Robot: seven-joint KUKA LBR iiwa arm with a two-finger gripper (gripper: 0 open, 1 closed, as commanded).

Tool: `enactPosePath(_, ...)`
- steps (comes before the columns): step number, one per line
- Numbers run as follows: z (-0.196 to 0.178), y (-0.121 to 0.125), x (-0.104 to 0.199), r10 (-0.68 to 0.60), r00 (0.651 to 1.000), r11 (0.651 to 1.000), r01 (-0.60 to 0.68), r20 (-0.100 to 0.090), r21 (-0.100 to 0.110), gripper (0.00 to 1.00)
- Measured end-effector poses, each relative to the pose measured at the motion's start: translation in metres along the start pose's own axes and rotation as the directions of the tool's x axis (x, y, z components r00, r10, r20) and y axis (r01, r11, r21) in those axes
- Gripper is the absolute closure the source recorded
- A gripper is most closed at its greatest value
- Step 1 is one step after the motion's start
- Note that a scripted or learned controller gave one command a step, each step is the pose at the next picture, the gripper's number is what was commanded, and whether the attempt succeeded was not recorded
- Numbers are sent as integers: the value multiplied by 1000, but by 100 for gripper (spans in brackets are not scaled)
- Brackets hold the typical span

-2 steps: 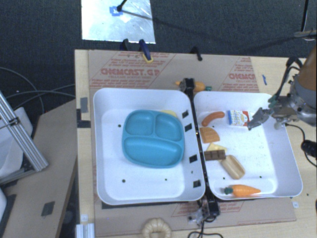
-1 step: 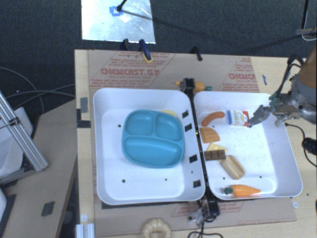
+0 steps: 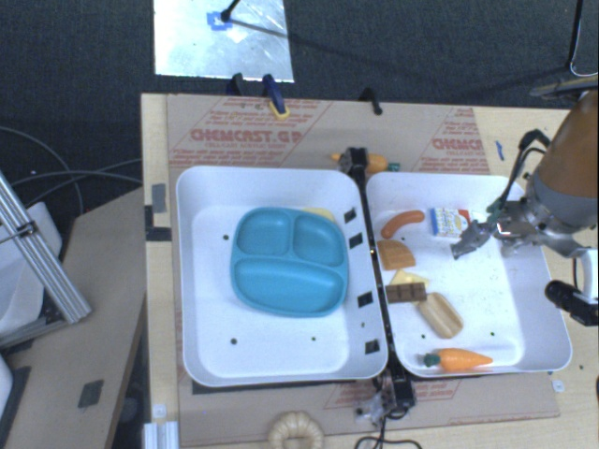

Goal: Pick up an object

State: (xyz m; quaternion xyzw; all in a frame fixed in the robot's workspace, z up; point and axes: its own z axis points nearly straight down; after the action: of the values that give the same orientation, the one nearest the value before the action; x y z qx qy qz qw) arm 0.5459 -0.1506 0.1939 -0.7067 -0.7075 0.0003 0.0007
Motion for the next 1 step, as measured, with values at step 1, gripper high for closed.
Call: enactPosePath(1,56,-10,2,0,1000,1000,0,-1,2,0)
